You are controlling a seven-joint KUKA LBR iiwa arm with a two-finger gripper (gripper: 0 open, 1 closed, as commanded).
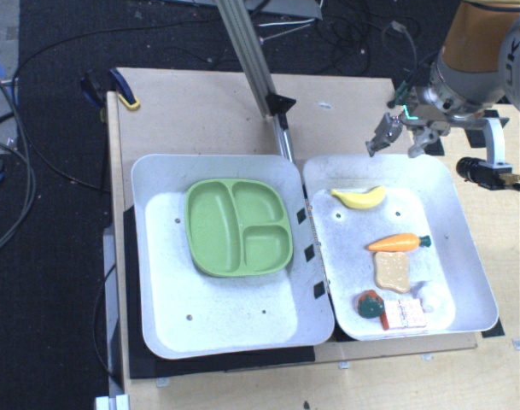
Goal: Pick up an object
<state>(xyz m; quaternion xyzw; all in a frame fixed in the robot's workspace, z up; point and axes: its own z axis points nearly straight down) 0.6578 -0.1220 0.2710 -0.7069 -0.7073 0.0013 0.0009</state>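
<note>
- You see the end effector (402,137) at about two o'clock in the camera view, above the desk (208,109) just beyond the far rim of the right bin (464,229). Its two fingers (381,137) are spread apart with nothing between them.
- You find the items in the right bin: a banana (359,197) at its twelve o'clock, an orange carrot (398,243) near the middle, and a slice of toast (392,272) just below the carrot.
- At the bin's six o'clock, you see a red and green piece (370,304) touching a small white and red carton (404,313).
- In the left bin (157,314), a green divided plate (239,226) lies flat, towards that bin's one o'clock.
</note>
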